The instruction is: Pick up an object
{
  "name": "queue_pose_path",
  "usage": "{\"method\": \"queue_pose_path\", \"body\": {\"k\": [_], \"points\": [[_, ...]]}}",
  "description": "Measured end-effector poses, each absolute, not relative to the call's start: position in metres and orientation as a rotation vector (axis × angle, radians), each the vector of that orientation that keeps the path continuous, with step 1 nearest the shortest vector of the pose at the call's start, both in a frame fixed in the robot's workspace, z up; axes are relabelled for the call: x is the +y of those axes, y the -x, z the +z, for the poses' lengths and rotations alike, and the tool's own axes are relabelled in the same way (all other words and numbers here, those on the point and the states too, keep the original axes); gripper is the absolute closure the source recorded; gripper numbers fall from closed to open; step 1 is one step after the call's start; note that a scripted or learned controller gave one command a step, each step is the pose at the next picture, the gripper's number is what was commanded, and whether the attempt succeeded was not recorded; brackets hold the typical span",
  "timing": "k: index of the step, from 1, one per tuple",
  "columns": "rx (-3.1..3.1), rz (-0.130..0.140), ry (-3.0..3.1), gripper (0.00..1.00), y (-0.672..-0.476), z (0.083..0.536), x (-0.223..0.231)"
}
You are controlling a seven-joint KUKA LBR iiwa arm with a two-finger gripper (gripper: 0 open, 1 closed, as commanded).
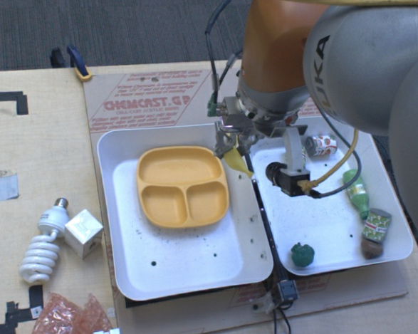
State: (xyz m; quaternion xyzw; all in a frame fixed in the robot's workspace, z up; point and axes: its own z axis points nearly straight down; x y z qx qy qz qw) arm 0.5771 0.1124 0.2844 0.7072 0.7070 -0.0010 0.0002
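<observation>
Altogether, two white bins sit side by side on the bench: the left bin (130, 261) holds one yellow divided plate (183, 184) with three compartments, lying flat toward the bin's twelve o'clock end. The right bin (344, 257) holds several small things: one dark green pepper-shaped toy (302, 255) at its six o'clock edge, one green bottle (356, 194) toward three o'clock, one small jar with a green label (375, 232) just below that bottle at about four o'clock, and one small red-and-white can (322, 145) near the bin's twelve o'clock side. Outside the bins, at nine o'clock of the left bin, lie one spiral light bulb (43, 242) and one small white box (83, 231), touching or nearly so; a crumpled reddish bag (63, 326) lies at about seven o'clock.

One arm reaches in from three o'clock, its orange band high over the right bin and its wrist pointing down. The gripper (238, 153) sits over the wall between the two bins, beside a yellow wedge-shaped object (237, 163). Whether its jaws are spread or pressed together I cannot tell, nor whether they pinch the wedge.
</observation>
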Motion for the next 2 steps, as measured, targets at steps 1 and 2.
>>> {"method": "queue_pose_path", "body": {"k": [1,2], "points": [[2.221,-0.003,-2.222,1.0,-0.553,0.245,0.191],[2.22,0.001,-2.22,1.0,-0.566,0.295,0.109]]}}
